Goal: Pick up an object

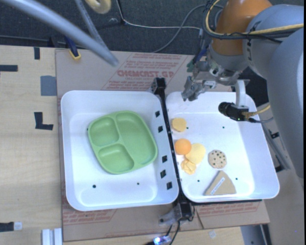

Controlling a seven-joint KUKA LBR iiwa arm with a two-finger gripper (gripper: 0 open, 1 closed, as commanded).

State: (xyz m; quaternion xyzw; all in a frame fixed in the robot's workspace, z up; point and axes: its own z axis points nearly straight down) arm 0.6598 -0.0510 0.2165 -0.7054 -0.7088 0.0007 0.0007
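Note:
The right bin (255,137) holds several toy foods. A small yellow round piece (179,124) lies near its left wall, with an orange ball (182,146) below it and a yellow lumpy piece (193,157) touching that ball. A chocolate-chip cookie (217,158) lies to the right, and a tan sandwich wedge (220,184) rests near the front wall. My gripper (193,92) hangs over the bin's back left corner, above and apart from the yellow round piece. Nothing shows between its fingers.
The left bin (74,152) holds a green three-compartment tray (122,141). A black divider with clips (166,137) runs between the bins. A black knob on a cable (233,111) juts over the right bin's back. Grey tubes cross the top left.

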